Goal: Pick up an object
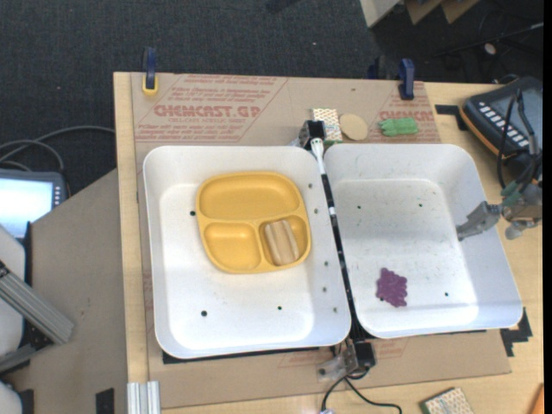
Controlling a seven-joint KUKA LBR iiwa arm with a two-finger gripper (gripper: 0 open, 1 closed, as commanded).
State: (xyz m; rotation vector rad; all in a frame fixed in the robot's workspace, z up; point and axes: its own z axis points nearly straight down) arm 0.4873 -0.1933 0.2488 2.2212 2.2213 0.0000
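Across the desk sit two shallow white plastic bins side by side. The left bin carries a yellow three-compartment plastic tray, and a tan, ridged bread-like piece lies in the tray's lower right compartment. The right bin holds a small purple grape-cluster toy, lying flat on the floor near the bin's lower middle, well apart from every wall.

At the right bin's far right rim, a grey part of the arm's gripper reaches in, well apart from the purple toy. Whether its fingers are released or clenched I cannot tell; nothing shows between them.

Judged from this layout, the purple toy is the nearer candidate. A good try would bring the gripper over the middle of the cluster, spread wide enough to straddle it, and go straight down until the tips are close to the bin floor before closing, since the toy is low and lumpy and a high close would likely skim over it. Lifting vertically afterward should keep it from dragging. The bread-like piece looks harder to reach, as the tray's dividers stand close on both sides.
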